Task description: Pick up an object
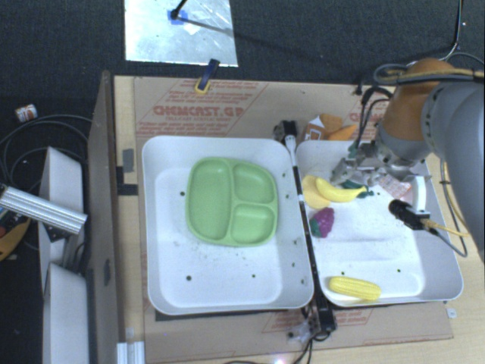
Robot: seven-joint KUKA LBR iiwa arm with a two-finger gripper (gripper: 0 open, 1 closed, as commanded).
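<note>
Yellow banana (333,191) just beside gripper (355,171)

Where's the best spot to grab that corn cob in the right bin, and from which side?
Probably the middle of the corn cob, from straight above. It lies flat and lengthwise along the right bin's near wall, so the pincer should close across its narrow width, with the wall-side finger kept clear of the rim.
</note>
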